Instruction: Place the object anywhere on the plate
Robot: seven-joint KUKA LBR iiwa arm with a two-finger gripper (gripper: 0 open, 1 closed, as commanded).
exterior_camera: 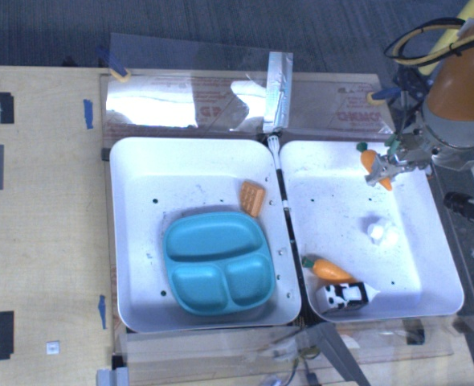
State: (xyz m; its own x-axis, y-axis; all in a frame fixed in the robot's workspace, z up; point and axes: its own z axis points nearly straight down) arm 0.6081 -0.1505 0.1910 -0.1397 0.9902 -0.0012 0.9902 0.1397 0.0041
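Up at the far right corner of the right bin (430, 215), end effector (384, 170) pinched shut on a small orange carrot (369, 160), green tip poking out, lifted a bit so as to carry it over. Blue plate (218, 261) waiting flat in the left bin (132, 215), smooth plastic with three dips. Beside its far edge, a ridged orange waffle piece (252, 197). Near the right bin's front edge, another carrot (330, 270) touching a black-and-white toy (345, 295); a small white lump (377, 232) in the middle
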